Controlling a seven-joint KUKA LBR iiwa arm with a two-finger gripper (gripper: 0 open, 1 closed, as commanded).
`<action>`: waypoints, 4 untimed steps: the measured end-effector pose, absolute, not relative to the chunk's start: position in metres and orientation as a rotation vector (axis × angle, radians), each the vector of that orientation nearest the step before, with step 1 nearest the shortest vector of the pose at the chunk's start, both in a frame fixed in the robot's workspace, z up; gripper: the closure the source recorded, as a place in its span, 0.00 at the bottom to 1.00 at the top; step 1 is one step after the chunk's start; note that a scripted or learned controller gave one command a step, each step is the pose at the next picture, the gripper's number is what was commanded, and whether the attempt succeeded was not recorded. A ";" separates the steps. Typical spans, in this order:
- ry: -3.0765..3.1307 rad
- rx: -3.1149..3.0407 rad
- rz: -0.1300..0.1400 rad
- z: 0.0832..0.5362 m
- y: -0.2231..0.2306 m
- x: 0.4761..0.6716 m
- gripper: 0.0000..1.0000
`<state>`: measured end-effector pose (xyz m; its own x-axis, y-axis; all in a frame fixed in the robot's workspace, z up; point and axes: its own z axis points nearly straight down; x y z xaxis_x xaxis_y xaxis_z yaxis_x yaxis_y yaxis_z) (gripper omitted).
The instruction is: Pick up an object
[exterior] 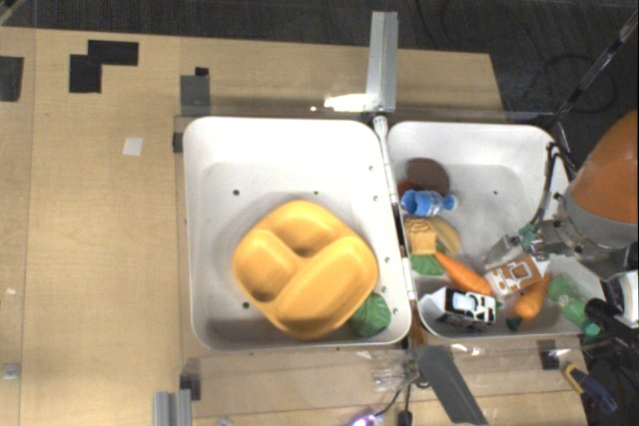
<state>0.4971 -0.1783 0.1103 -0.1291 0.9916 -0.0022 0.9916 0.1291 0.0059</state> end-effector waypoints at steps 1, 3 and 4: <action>2.533 1.851 0.005 0.108 -0.109 0.488 0.00; 2.693 1.610 0.004 0.185 -0.067 0.506 0.00; 2.720 1.559 0.005 0.221 -0.063 0.488 0.00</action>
